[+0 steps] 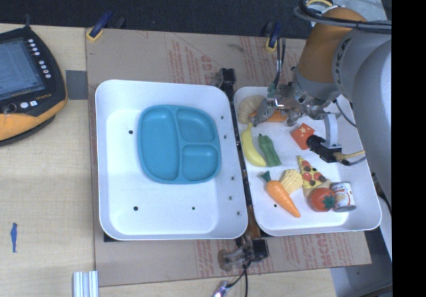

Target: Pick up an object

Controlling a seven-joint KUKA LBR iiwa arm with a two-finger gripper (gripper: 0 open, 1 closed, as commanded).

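The right bin holds the toy food. A banana lies along its left side with a green pod just beside it on the right. Nearer the camera sit a carrot, a corn cob, a pizza slice, a tomato and a small can, crowded together, the tomato touching the can. A red block lies farther back, right of the pod, and a pale round piece rests in the far left corner.

The gripper is down at the far end of this bin, just right of the pale piece and over something orange. How it stands, wide or narrow, I cannot tell, nor whether it grips anything.

The left bin holds a blue divided plate. A pendant lies far left on the bench.
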